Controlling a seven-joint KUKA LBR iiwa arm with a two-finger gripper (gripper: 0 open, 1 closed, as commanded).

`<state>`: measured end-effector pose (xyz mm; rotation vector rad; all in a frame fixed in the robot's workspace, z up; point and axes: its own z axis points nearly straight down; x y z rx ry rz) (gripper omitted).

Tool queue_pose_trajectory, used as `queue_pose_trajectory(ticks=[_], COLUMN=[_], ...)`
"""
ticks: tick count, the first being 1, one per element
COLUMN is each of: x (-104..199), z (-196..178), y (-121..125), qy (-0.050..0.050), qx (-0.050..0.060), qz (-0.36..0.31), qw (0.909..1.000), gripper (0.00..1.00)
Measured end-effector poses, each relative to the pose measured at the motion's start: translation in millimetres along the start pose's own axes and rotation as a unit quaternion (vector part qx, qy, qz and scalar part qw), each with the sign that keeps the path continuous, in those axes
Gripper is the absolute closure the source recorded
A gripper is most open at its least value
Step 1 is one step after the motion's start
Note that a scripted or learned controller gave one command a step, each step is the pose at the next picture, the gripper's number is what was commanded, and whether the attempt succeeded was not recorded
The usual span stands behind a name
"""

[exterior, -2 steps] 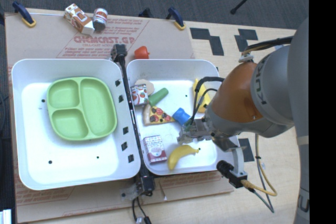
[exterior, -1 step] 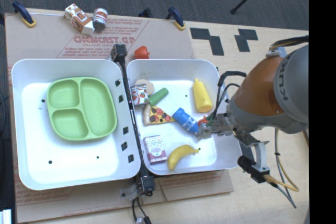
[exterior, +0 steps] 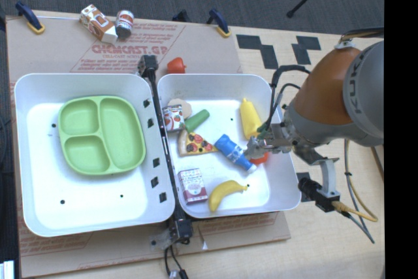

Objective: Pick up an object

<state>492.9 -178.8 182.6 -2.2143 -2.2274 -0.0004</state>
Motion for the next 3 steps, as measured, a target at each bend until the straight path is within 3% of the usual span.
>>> queue_pose_trajectory(ticks=[1, 3], x=[56, 56], z=[-31, -52], y=[-16, -14], qy=[0.0, 0.0], qx=[0.001, 0.001], qz=[-0.001, -0.006], qw=[1.0, 1.0], gripper=[1.0, 1.0])
